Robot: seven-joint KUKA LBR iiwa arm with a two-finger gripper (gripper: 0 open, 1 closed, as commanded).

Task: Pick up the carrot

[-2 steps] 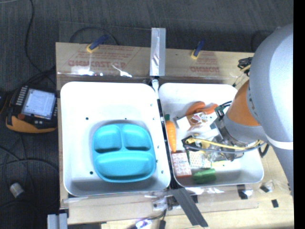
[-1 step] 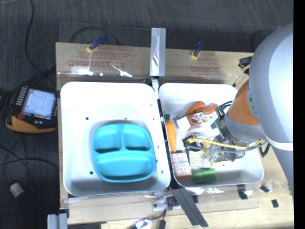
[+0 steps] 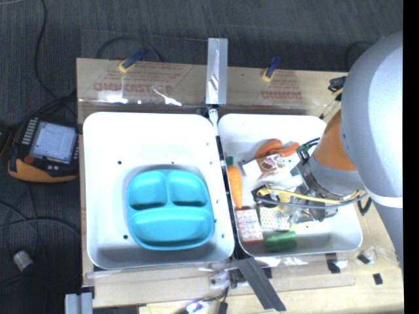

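The carrot (image 3: pixel 234 185) is a slim orange stick lying lengthwise along the left wall of the right bin (image 3: pixel 340 237). My gripper (image 3: pixel 283 205) hangs low over the middle of that bin, to the right of the carrot and apart from it. Cables and the wrist hide its fingertips. Nothing shows between them.
The left bin (image 3: pixel 105 142) holds a blue three-part plate (image 3: pixel 170 208). In the right bin lie a green item (image 3: pixel 280 241), a red-patterned packet (image 3: pixel 246 225), a white packet (image 3: pixel 253 169) and an orange-red item (image 3: pixel 272 149). My arm covers the bin's right side.
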